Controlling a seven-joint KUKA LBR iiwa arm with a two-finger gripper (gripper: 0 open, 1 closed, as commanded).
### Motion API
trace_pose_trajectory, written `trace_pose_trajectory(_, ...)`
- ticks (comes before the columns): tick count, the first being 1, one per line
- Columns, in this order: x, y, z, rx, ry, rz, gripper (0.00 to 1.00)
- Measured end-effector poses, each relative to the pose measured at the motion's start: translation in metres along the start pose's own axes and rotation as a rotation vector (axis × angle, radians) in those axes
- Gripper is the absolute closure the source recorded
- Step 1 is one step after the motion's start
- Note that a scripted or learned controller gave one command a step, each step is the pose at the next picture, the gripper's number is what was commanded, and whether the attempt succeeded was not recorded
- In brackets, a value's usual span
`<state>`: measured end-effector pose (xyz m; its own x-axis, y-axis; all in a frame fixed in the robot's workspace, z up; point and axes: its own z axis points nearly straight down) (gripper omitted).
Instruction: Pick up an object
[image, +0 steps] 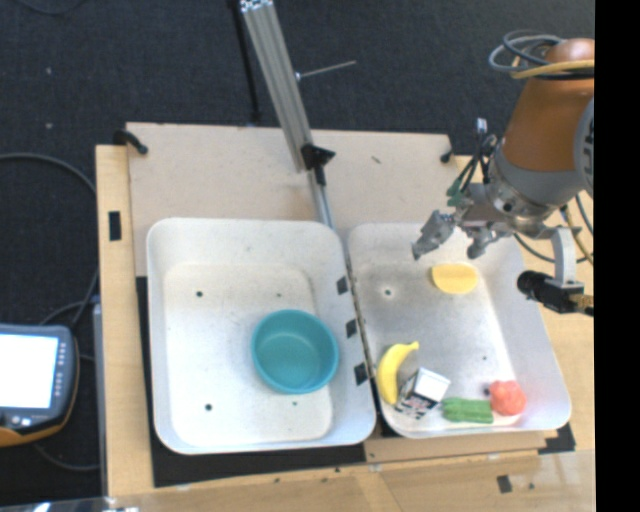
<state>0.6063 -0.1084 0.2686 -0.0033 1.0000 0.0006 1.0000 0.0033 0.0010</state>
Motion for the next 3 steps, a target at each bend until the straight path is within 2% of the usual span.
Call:
trace_pose_trajectory(1,0.0,0.0,0.0,0.0,0.0,0.001,0.0)
trace_pose_trajectory(3,-0.011,0.004,0.091,0.004,-0.003,0.005,0.0)
